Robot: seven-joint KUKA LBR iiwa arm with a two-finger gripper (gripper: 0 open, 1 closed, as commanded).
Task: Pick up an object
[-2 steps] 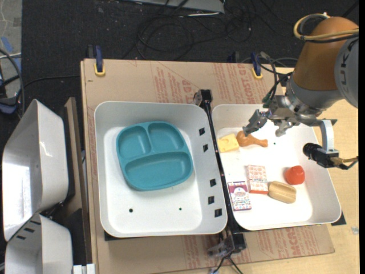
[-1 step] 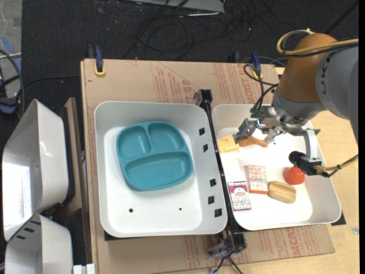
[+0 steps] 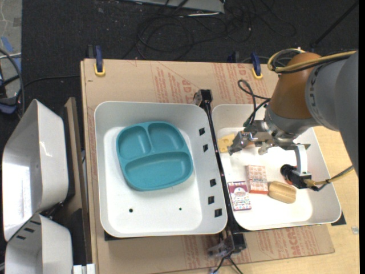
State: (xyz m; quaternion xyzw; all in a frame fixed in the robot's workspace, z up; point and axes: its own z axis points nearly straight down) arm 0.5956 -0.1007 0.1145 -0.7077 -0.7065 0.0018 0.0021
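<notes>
The right bin (image 3: 325, 210) holds four loose objects. A tan, rounded block (image 3: 282, 192) lies toward the near right; just left of it sits a small card or packet with red and white print (image 3: 256, 178), and left again, close to the divider, a second printed packet with pink and dark markings (image 3: 240, 196). A pale yellowish item (image 3: 226, 141) rests farther back against the bin's left wall, partly covered by the gripper's hardware, so its shape cannot be made out. The print on both packets is too small to read.

The gripper (image 3: 258, 141) hangs low over the back half of the right bin, above and behind the packets, beside the yellowish item. Its metal parts and cables merge together from this angle, and whether it is spread or pressed together cannot be told; nothing can be seen pinched in it. A black and red fitting (image 3: 292, 174) on the arm's side sits just above the tan block.

The arm (image 3: 311, 90), grey with its orange band, covers the bin's back right corner.

The left bin (image 3: 108, 170) contains one teal plate with three compartments (image 3: 154, 155), lying flat toward the back. Both bins stand on a brown board (image 3: 165, 79).
</notes>
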